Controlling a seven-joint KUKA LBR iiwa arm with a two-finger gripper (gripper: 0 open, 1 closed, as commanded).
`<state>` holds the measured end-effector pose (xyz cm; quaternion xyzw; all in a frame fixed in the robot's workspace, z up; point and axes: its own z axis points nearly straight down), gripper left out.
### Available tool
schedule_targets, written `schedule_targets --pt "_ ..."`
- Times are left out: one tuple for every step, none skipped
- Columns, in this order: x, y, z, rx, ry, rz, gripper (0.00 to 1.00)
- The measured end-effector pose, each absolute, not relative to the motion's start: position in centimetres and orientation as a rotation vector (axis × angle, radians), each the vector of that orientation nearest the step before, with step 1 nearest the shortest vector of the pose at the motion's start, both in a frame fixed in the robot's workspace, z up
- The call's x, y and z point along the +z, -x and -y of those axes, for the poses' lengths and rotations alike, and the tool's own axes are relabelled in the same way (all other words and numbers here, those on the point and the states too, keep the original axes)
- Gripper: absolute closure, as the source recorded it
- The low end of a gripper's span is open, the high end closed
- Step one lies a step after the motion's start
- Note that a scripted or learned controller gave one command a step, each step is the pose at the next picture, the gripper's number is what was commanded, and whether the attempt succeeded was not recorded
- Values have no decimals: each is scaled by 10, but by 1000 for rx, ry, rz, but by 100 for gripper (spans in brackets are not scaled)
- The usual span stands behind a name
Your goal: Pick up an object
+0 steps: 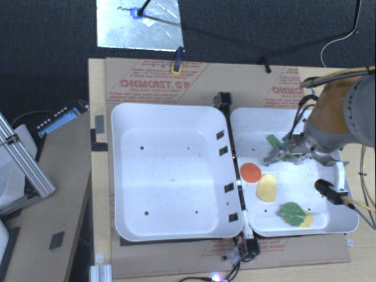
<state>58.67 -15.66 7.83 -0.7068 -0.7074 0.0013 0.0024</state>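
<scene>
In the right bin (258, 125), toward its far half, you have the gripper (270, 159) down low, tip pointing at the divider between the two bins. The grey arm (329, 119) with its orange band comes in over the bin's right rim.

Tool state: you cannot tell from this slant whether it is parted or closed. Nothing can be made out in its grip.

Objects, all in the right bin:
- small green piece (274, 140), just beyond the gripper's tip on the far side; contact unclear.
- orange disc (251, 172), near the divider, just on the near side of the tip, apart from it.
- yellow lump (267, 187), just beside the disc, on its near-right side.
- green leafy piece (290, 212), by the near wall, touching a smaller yellow bit (306, 220) on its right.

The left bin (170, 169) sits alongside, well apart from the gripper.
</scene>
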Motion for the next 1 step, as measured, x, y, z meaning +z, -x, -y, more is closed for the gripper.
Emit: schedule_targets --pt "86 -647 165 -7 2220 2234 0"
